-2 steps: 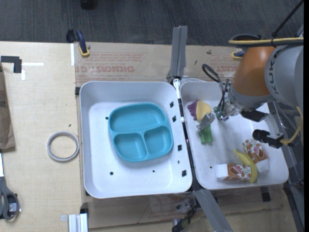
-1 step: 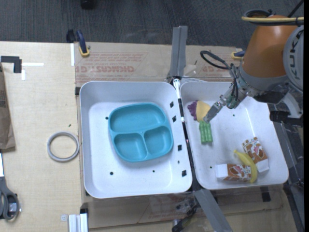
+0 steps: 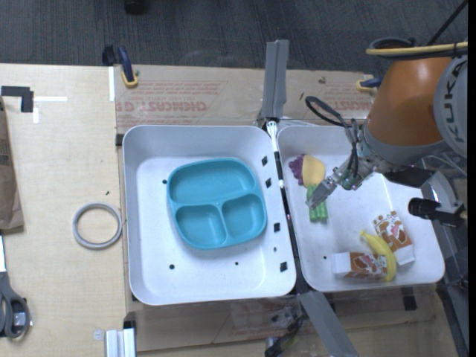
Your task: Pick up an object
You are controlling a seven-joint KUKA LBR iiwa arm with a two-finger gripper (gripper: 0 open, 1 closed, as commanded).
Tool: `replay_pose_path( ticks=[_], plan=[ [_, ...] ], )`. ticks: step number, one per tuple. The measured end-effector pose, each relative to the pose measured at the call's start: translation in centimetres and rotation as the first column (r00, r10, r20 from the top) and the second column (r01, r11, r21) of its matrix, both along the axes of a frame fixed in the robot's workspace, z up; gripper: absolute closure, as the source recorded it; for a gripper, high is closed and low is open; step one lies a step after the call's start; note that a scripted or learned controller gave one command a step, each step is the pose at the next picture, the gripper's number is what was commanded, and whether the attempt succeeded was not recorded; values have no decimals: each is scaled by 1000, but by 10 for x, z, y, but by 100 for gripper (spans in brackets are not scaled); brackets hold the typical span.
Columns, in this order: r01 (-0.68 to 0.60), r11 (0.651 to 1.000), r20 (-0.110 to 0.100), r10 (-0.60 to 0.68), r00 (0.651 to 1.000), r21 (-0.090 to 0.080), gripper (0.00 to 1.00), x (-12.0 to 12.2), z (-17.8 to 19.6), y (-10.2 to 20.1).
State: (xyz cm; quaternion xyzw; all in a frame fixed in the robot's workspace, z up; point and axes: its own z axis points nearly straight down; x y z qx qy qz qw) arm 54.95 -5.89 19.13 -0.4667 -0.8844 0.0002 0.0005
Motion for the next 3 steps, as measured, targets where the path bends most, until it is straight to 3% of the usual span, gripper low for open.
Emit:
replay_pose_path(
  ticks=[1, 2, 3],
  plan=[
    [245, 969, -2, -245, 969, -1, 0, -1, -64, -46],
    [194, 981, 1, -194, 981, -1, 0, 52, -100, -41],
    [195, 981, 1, -195, 981, -1, 0, 52, -100, -42]
  ],
)
